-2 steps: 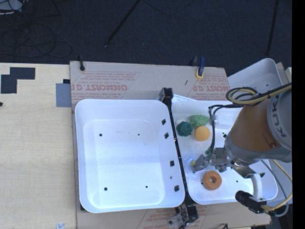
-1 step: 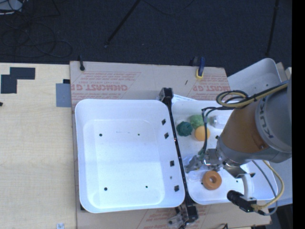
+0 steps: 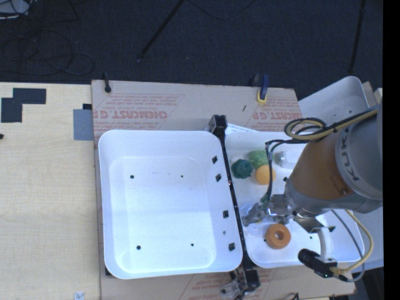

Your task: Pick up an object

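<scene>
grey arm [image 3: 340, 167] low over right bin [image 3: 350, 255], beside orange ring [image 3: 277, 235]

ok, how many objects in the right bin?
4 visible: dark green ball, light green ball, orange ball clustered at the far end, orange ring near the front. The arm may hide more.

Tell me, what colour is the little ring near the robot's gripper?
The ring is orange-brown, seen in the camera view.

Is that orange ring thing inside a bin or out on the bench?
Inside: the orange ring lies on the right bin's white floor.
</scene>
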Motion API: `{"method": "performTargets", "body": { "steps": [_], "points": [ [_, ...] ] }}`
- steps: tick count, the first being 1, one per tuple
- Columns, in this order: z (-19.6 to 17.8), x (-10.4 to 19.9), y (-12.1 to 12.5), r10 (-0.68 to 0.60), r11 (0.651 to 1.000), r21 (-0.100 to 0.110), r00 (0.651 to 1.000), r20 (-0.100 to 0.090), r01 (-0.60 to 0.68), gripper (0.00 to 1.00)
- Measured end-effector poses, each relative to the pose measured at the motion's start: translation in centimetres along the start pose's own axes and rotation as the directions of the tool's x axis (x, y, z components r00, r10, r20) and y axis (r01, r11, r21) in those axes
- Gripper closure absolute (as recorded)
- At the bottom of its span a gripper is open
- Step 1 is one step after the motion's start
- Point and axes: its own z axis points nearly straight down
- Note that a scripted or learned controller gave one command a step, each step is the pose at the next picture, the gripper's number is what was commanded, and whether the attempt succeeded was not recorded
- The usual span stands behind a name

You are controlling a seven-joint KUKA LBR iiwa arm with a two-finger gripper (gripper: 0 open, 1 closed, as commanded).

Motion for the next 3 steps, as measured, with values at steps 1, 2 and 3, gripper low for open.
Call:
{"method": "performTargets", "body": {
  "steps": [1, 2, 3],
  "points": [
    [0.0, 0.0, 0.0, 0.0, 1.0, 0.0, 1.0, 0.0, 0.0, 0.0],
    [0.0, 0.0, 0.0, 0.0, 1.0, 0.0, 1.0, 0.0, 0.0, 0.0],
    [0.0, -2.6, 7.1, -0.007, 1.0, -0.006, 1.0, 0.003, 0.007, 0.0]
  ]
}}
